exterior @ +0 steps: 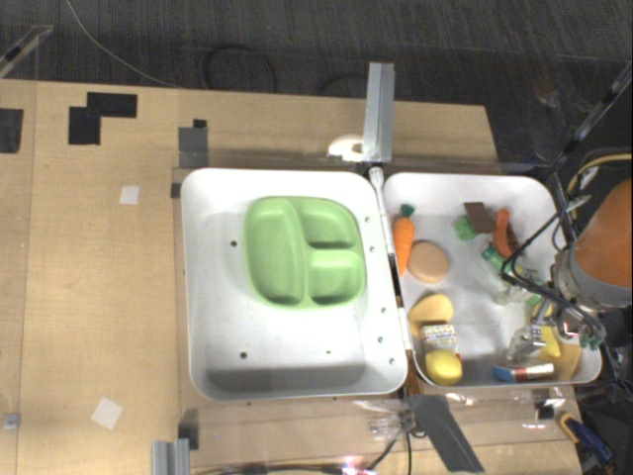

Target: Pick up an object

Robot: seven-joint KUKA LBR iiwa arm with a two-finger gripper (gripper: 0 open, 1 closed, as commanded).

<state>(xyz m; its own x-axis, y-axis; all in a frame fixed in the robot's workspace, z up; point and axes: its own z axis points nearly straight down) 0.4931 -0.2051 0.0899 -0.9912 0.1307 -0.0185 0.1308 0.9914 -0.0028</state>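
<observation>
Camera view: looks down at a slant on a wooden counter [89, 295] bearing two white bins side by side.
Left bin [213, 344]: holds a green divided plate [302, 250].
Right bin [475, 184]: holds a toy carrot [404, 237], a round tan piece [428, 261], a yellow lemon-like piece [444, 366], a brown block [477, 216] and other small toys.
Arm: enters from the right, orange band [605, 240] over the bin's right rim.
End effector [529, 342]: low in the right bin's near right corner, among small toys; whether its fingers are open or closed, I cannot tell.
Held object: nothing visibly between the fingers.
</observation>
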